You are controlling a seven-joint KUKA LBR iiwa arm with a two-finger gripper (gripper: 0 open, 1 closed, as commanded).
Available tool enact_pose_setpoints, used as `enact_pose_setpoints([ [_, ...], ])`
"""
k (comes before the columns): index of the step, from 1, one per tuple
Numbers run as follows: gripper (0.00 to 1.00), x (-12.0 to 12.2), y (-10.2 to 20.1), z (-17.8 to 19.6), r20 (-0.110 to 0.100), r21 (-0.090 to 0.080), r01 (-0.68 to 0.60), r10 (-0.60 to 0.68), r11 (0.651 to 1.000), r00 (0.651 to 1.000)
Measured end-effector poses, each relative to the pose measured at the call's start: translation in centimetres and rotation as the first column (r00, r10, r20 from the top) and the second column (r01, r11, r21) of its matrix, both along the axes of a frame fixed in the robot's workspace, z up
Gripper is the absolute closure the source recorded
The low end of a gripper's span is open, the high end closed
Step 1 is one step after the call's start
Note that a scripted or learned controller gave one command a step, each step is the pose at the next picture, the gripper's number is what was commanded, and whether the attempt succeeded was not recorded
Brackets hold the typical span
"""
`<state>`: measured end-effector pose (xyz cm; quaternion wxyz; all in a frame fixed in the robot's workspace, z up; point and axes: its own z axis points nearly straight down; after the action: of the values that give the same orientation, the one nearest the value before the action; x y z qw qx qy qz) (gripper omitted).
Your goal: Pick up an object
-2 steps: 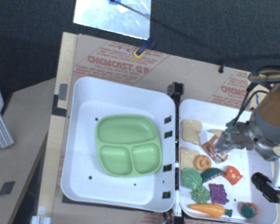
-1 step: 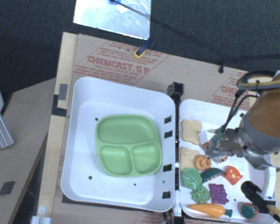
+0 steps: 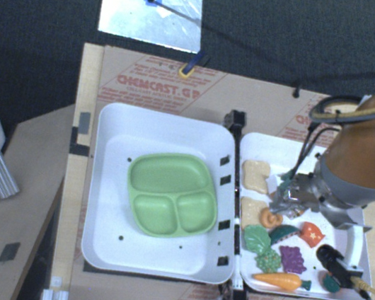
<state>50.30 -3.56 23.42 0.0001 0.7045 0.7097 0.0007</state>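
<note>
Camera view: the gripper (image 3: 285,199) is hovering low in the right bin (image 3: 354,243), among toy foods. Finger state: cannot tell. The nearest object, a small orange ring (image 3: 272,219), is lying just near-left of the tip, beside the bread (image 3: 255,176).

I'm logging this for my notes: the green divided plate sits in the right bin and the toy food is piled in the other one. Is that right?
Not quite. The camera view shows the green divided plate in the left bin; the toy food, such as the carrot and the grapes, is piled in the right bin.
</note>
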Motion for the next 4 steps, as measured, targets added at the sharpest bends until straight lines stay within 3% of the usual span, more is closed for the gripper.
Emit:
enact_pose_setpoints([
  [1, 1.0, -0.5, -1.1, -1.0, 0.0, -0.001, 0.007, -0.007, 1.0, 1.0],
  [4, 1.0, -0.3, 0.7, -1.5, 0.0, -0.001, 0.003, -0.003, 1.0, 1.0],
])
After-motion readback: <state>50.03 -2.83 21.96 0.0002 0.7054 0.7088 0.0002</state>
